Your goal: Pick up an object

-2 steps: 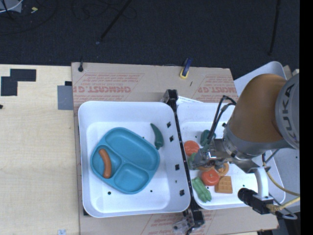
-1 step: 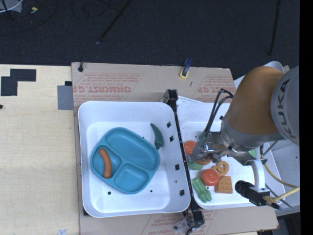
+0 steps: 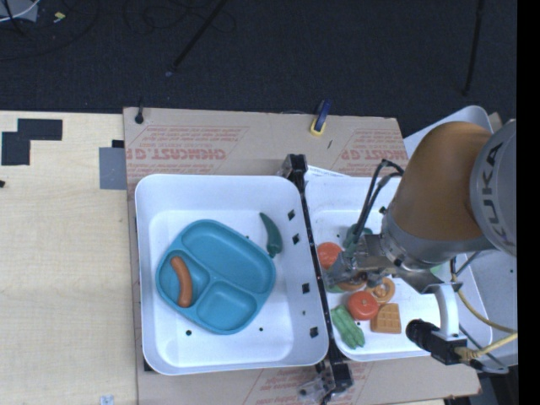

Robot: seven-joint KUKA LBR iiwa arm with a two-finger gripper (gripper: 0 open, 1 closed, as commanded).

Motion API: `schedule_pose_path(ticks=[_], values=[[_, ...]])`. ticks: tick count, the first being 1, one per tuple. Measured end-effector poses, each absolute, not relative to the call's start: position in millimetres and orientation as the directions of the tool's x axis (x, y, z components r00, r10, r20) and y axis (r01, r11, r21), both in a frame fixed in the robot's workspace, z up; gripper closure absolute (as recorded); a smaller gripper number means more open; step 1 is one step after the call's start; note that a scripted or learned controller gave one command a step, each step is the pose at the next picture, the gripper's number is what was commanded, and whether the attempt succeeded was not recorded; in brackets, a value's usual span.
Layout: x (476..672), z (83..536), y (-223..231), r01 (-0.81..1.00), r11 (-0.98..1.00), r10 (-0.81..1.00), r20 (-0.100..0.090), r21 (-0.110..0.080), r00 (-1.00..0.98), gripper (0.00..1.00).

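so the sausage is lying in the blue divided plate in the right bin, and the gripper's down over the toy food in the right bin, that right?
Not quite. The camera view shows the sausage in the blue divided plate, but that plate sits in the left bin, not the right one. The gripper is indeed down over the toy food in the right bin.

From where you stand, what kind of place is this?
Probably a robotics lab test bench: two white bins on cardboard, toy food such as a sausage on a blue plate, and loose cables on the dark floor.

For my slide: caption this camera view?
Gripper lowered among toy foods in right bin; blue plate in left bin.
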State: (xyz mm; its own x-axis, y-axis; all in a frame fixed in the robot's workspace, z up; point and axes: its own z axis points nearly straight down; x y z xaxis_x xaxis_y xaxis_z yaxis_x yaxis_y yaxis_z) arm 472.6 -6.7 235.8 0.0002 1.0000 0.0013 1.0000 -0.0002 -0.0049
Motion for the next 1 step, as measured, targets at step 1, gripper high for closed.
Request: schedule_pose_path(ticks=[1], values=[[477.4,236.7,-10.6,1.0,-0.001,1.0,0.001,-0.003,0.001,1.0]])
